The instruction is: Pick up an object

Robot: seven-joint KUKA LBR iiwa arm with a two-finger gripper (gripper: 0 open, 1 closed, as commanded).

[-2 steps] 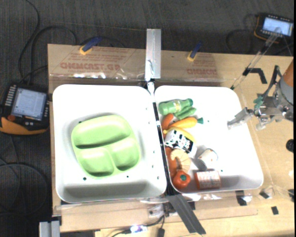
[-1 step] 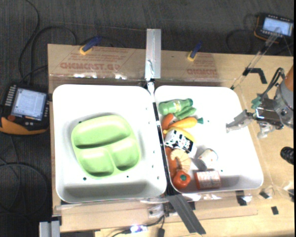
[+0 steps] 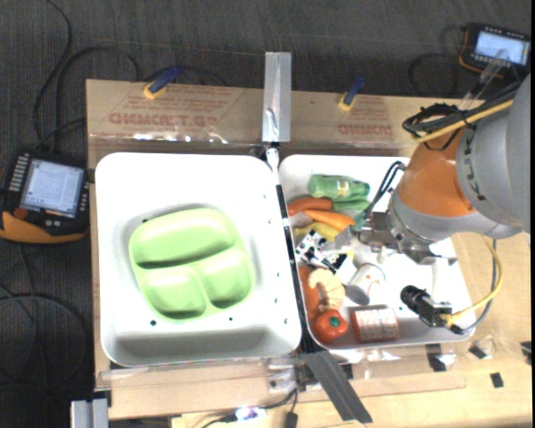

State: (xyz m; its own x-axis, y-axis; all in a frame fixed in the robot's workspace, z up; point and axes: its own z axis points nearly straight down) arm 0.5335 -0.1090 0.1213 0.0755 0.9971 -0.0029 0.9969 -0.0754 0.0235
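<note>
My gripper (image 3: 367, 236) hangs low over the middle of the right bin (image 3: 455, 279), among a heap of small objects. Just left of it lie a yellow banana-like piece (image 3: 332, 225) and an orange carrot (image 3: 308, 206). A green bottle (image 3: 338, 187) lies at the bin's far side. A white cup (image 3: 366, 280) lies on its side just below the gripper. A black-and-white item (image 3: 312, 251) sits to the lower left. Nothing shows between the gripper's tips.
A red tomato (image 3: 332, 325), a brown can (image 3: 375, 323) and a pale bread-like piece (image 3: 325, 283) lie at the right bin's near side. The left bin (image 3: 116, 185) holds a green divided tray (image 3: 190, 261). A metal post (image 3: 277, 96) stands behind the divider.
</note>
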